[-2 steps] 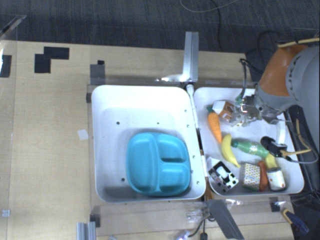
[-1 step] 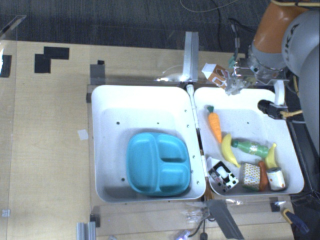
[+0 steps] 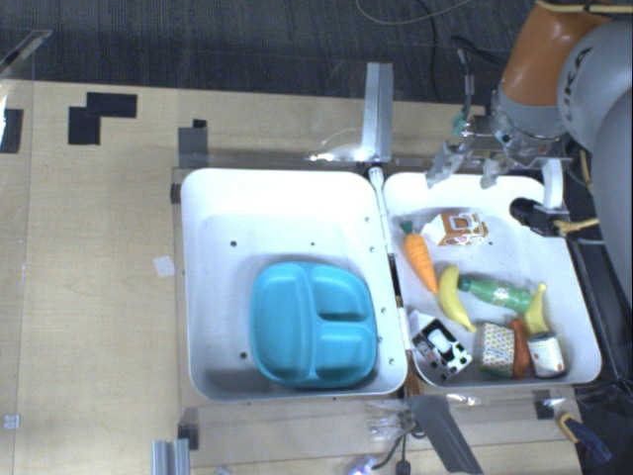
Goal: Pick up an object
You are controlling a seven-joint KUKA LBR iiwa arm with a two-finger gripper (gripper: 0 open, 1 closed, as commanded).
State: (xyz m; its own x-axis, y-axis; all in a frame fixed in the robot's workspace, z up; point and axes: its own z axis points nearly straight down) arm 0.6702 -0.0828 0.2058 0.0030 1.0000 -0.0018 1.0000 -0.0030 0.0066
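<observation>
fixed overhead camera, slanted down (both bins (image 3: 297,191))

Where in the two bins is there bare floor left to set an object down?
Left bin: bare floor all along the far wall and left of the blue tray. Right bin: a small bare strip between the carton and the far wall; the near half is crowded around the bananas and bottle.

We saw the claw (image 3: 465,169) hanging with its fingers spread above the far rim of the right bin (image 3: 584,310), gripping nothing. That bin held a carrot (image 3: 420,261), a banana (image 3: 453,297), a green bottle (image 3: 495,292) and a small carton (image 3: 462,228). The left bin (image 3: 213,226) held a blue divided tray (image 3: 315,325) on the surface (image 3: 89,295).
</observation>
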